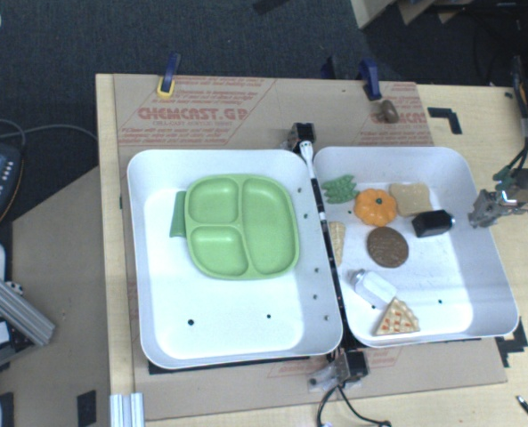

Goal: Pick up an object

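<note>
The gripper (493, 205) hung just past the right rim of the right bin (477, 278), too small and blurred for me to tell its state. Nothing was in it. The things to pick lay in that bin: a black block (431, 223) nearest the gripper, an orange pumpkin (375, 207), a brown disc (388, 246), a pizza slice (396, 318). I reckoned the black block the sensible choice: come in over it, drop straight, clear of the pumpkin.
</note>
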Robot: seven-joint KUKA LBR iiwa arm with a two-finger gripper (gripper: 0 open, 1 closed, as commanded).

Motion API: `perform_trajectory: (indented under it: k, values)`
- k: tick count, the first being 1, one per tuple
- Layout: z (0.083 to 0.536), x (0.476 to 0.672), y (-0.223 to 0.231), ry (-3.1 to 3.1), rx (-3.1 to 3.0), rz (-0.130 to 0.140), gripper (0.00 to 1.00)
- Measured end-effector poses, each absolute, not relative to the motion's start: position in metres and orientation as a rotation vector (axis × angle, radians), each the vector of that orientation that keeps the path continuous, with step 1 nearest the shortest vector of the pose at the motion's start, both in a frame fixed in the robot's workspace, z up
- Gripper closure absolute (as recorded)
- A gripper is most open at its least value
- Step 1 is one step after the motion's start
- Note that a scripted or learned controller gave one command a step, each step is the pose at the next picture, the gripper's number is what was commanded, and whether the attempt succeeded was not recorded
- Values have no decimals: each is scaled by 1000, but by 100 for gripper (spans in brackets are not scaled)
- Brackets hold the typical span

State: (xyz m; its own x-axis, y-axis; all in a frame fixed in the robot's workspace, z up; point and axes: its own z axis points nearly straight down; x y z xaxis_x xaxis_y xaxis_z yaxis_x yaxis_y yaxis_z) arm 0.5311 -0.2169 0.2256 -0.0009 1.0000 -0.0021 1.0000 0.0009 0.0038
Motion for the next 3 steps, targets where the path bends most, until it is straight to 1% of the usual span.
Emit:
perform_trajectory:
  k: [1,2,3]
  values:
    - [222,547,-163,2228,2216,2,100]
    - [232,554,-106,2227,2214,4,100]
    - [219,554,-53,2231,2218,0,100]
